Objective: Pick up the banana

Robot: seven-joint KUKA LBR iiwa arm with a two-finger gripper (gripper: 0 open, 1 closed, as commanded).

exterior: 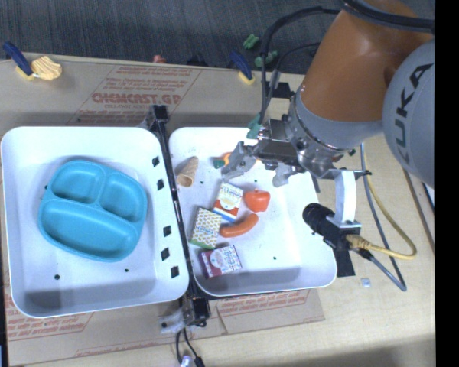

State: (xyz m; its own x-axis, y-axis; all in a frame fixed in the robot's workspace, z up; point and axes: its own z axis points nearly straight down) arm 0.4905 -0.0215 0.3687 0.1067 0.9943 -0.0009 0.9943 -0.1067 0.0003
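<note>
My gripper (262, 170) hangs over the back middle of the right bin (315, 270). Its two grey fingers (240, 164) stand spread and open, with nothing between them. Just below them lie a red tomato (257, 200), a small white carton (229, 197) and an orange sausage (239, 225). I cannot pick out a banana among the things in the bin. The wrist and arm hide the bin's back right part.
A tan cone (186, 170) and a small orange-green piece (222, 160) lie at the right bin's back left. A checkered box (206, 228) and a dark red box (222, 261) lie nearer the front. The left bin (15, 205) holds a blue divided plate (93, 209).
</note>
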